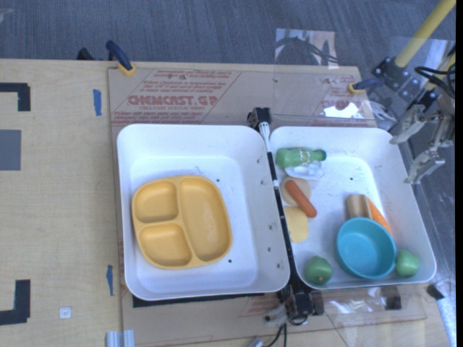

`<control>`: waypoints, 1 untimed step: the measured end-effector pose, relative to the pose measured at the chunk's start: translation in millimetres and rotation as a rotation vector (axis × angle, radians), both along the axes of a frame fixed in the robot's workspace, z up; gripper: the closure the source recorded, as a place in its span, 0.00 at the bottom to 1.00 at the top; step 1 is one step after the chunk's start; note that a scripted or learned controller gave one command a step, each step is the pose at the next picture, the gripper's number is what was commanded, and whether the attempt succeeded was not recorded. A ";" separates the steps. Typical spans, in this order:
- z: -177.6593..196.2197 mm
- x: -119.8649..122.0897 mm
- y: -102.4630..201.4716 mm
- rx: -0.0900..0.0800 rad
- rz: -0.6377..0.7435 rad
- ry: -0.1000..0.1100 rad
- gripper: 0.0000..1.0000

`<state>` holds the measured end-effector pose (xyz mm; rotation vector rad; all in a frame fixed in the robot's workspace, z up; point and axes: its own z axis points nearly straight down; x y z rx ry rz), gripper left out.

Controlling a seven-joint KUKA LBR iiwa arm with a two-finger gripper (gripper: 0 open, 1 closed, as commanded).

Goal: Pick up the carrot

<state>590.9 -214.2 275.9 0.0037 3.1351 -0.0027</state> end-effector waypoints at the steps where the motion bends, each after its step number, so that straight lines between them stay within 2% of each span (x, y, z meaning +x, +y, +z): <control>1: -104.8 -46.5 -9.5 0.003 -0.038 0.011 0.00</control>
